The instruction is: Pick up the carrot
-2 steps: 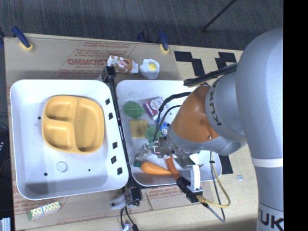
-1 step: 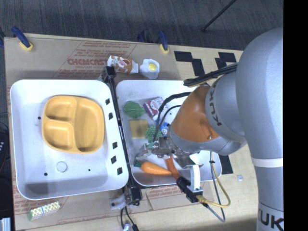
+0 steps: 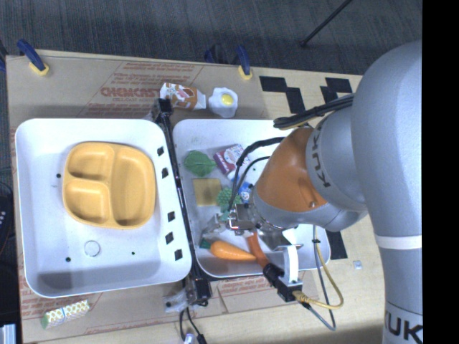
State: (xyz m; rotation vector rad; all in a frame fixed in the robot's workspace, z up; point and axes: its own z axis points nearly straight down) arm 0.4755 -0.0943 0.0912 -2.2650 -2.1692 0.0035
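The carrot is orange and lies on its side near the front wall of the right bin, pointing left. A second short orange piece leans just to its right. My gripper hangs low over the bin's front part, directly above and slightly behind the carrot. Its metal parts sit close over the carrot's top. The grey arm with its orange band covers the right half of this bin. I cannot see anything held.
In the right bin lie a green leaf, a purple packet, a yellow square and a small green item. The left bin holds a yellow divided plate. A small carton and a white-and-yellow toy stand behind the bins.
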